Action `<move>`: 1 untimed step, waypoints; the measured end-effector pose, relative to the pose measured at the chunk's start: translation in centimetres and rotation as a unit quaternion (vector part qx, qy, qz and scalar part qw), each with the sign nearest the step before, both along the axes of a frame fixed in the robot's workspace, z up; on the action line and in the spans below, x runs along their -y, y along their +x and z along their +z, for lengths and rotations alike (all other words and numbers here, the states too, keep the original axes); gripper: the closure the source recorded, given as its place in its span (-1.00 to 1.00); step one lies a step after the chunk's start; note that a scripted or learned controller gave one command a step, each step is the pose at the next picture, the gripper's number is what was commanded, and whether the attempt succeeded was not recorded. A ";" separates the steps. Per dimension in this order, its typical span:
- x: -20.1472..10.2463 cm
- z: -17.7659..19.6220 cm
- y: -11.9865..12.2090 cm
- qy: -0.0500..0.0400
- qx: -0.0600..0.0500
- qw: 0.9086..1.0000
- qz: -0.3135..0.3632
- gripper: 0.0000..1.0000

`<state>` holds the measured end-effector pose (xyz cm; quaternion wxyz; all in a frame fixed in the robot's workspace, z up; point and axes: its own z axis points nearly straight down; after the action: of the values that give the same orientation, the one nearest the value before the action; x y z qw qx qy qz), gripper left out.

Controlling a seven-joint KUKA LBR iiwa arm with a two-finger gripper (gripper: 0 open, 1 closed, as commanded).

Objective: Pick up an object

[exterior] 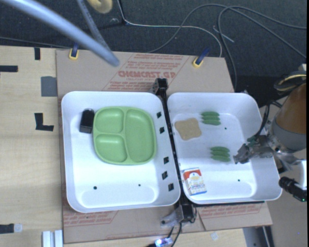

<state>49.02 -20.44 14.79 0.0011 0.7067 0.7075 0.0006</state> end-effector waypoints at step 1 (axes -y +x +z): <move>0.4 6.0 -0.6 -0.001 0.001 1.000 0.000 1.00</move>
<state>48.45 -20.88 20.76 0.0024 0.7069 0.7073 0.0008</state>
